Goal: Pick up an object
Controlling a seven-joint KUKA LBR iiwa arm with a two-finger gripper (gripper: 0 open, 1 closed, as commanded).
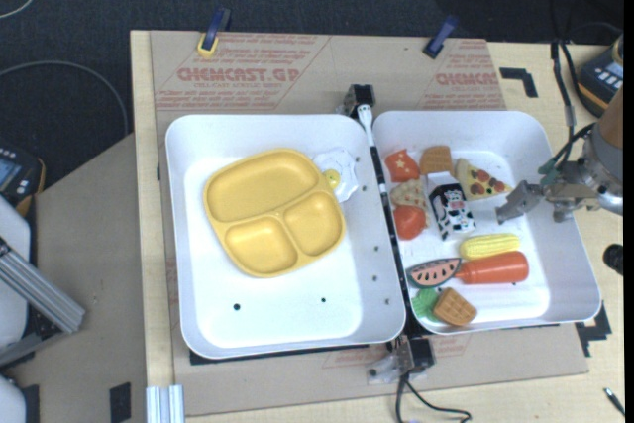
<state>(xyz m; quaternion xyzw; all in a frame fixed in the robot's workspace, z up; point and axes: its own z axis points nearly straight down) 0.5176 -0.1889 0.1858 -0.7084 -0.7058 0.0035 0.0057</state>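
We locate the candidate objects as a cluster of toy food items in the right bin (555,163), occupying its left half. At the cluster's centre stands a black-and-white cow-patterned carton (451,210). At its 12 o'clock sits a brown bread piece (436,159), and at its 11 o'clock a red tomato-like piece (400,164). At 2 o'clock lies a pizza slice (482,181). At 9 o'clock we see a tan piece (406,195) above a second red piece (409,222). At 5 o'clock a yellow corn cob (490,245) lies touching an orange-red carrot-like piece (495,267) just below it. At 6 o'clock lies a watermelon slice (435,270), with a green piece (427,300) and a waffle-textured brown piece (456,308) below it.

The gripper (516,205) hovers at the carton's 3 o'clock, over bare bin floor just beside the pizza slice. We see nothing between its fingers; whether they stand apart or together we cannot tell.

The left bin (188,243) holds a yellow three-compartment plate (272,211), with a small clear-and-yellow item (333,175) touching its 2 o'clock edge. Both bins rest on a cardboard sheet (297,64) secured by a yellow clamp (209,37) and a blue clamp (439,38) at its 12 o'clock edge.
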